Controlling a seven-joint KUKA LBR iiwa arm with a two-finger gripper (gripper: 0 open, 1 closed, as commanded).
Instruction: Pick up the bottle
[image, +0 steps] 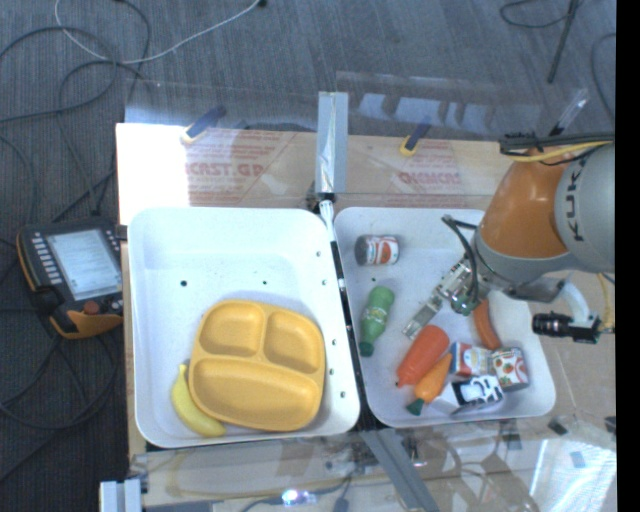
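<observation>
- The green bottle (376, 317) lies in the right bin (400, 228), close to its left wall, cap toward the near side, untouched.
- The gripper (457, 291) hangs to the bottle's right, apart from it; its metal parts blur together, so I cannot tell its state.
- The arm (545, 215) hides the bin's far right corner.
- A yellow tray (262, 365) in the left bin (200, 240) covers most of a banana (190, 405).
- Cartons (487, 375) at the near right overlap, hard to separate.
</observation>
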